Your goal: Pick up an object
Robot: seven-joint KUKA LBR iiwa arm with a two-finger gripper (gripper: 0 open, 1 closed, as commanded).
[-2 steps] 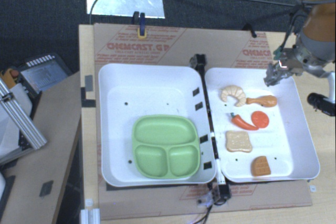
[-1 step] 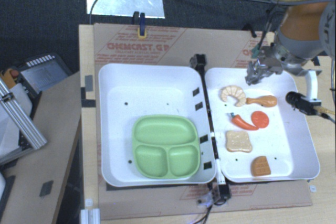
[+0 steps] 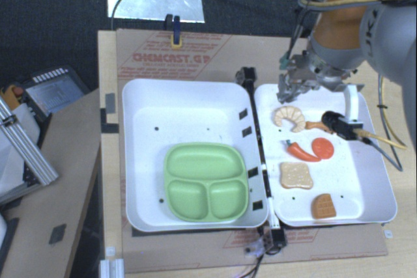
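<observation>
Poised low over the far end of the right bin [image 3: 374,195], the claw [image 3: 287,93] hung at the end of the arm [image 3: 355,6], its tips just above the croissant [image 3: 289,116]; whether it was open or closed could not be made out, and nothing showed in its grip. Just below the claw lay the croissant. Further toward the camera from it lay a red pepper [image 3: 301,151] and, touching that on the right, a tomato [image 3: 323,147]. Nearer still sat a slice of bread [image 3: 296,175] and, last, a brown biscuit [image 3: 323,206]. Left of the claw, in the other bin [image 3: 140,140], rested a green divided plate [image 3: 205,180], well apart from it.
</observation>
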